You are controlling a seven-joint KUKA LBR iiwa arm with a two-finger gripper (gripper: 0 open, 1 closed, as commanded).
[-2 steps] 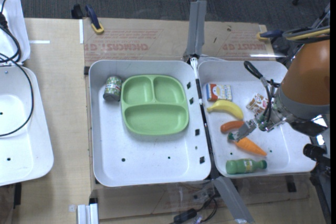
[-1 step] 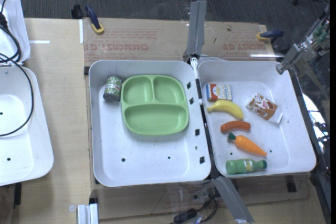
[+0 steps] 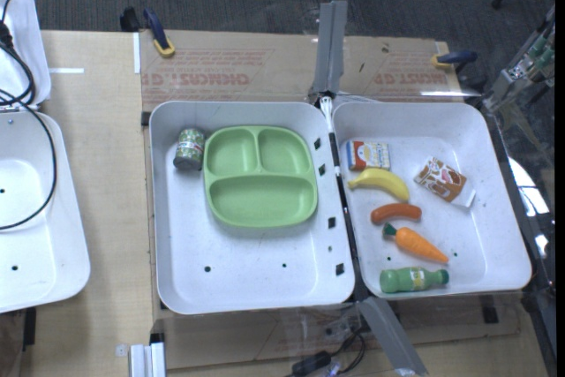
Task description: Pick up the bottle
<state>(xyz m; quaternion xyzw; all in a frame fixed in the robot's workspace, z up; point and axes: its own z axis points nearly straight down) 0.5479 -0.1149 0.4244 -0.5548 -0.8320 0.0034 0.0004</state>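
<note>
White plastic bins sit side by side on a wooden bench, seen from above at a slant. In the right bin (image 3: 494,146), the green bottle (image 3: 413,279) lies on its side near the front wall, cap pointing right. Just behind it rests a carrot (image 3: 417,245), then a red-orange sausage (image 3: 395,213) and a banana (image 3: 380,182), stacked in a loose line toward the back. A small red-and-white carton (image 3: 368,155) sits near the divider, and a brown-and-white carton (image 3: 441,180) lies apart to the right.

In the left bin (image 3: 168,260), a green divided plate (image 3: 260,176) occupies the middle, with a small green-labelled can (image 3: 188,148) just beside its left edge.

A grey upright post (image 3: 331,49) stands behind the seam between the bins. The gripper's state cannot be told from this view.
</note>
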